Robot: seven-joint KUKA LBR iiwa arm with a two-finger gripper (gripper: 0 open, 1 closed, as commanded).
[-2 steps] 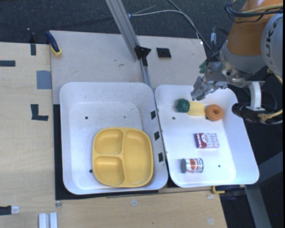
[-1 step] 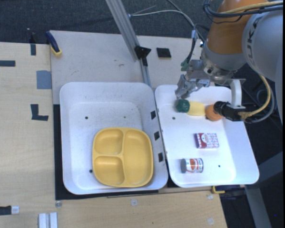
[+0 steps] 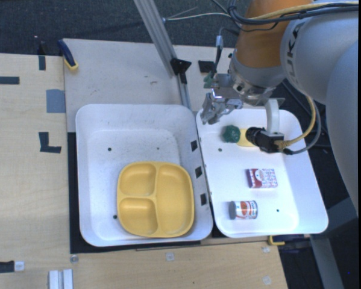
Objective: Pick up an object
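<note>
Two shallow white plastic bins sit side by side on the pale wooden bench (image 3: 23, 161). The left bin (image 3: 102, 125) holds a yellow plastic divided plate (image 3: 156, 198) with three compartments, lying flat toward the near side. The right bin (image 3: 301, 215) holds a small dark green round object (image 3: 231, 133) near its far end, with a yellow item (image 3: 246, 138) just beside it, partly hidden by a black part of the arm's fitting. Nearer the camera lie a small red-and-white rectangular packet (image 3: 261, 178) and a small red-labelled metal can (image 3: 244, 209) on its side, apart from each other. The grey arm's tool (image 3: 211, 114) hangs over the far left corner of the right bin, near the green object; whether it is apart or together cannot be told, and nothing is seen in it.
</note>
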